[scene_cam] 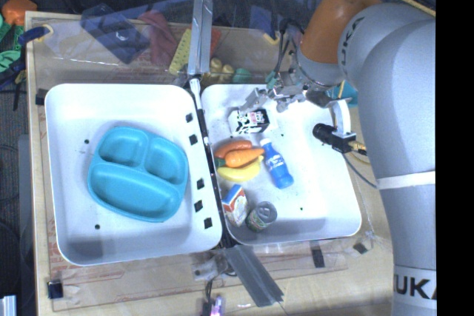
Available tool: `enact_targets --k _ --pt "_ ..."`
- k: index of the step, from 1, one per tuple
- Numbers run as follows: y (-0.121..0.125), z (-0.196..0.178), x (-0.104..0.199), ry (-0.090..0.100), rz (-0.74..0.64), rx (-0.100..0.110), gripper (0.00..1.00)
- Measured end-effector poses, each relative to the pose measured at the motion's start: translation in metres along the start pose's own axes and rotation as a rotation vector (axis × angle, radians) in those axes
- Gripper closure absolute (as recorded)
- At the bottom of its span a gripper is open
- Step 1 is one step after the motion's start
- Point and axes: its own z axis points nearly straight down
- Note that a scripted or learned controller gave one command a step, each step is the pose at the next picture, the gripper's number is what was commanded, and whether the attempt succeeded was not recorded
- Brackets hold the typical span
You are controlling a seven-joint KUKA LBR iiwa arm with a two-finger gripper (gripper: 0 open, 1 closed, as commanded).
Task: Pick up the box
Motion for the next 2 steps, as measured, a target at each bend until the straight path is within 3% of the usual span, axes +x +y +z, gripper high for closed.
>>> enact_targets --k 1,2 --pt "0.013 0.038 0.046 -0.017 -0.184 -0.024 0.00" --pt "0.018 0.025 0.050 -0.010 -0.191 -0.030 1.00"
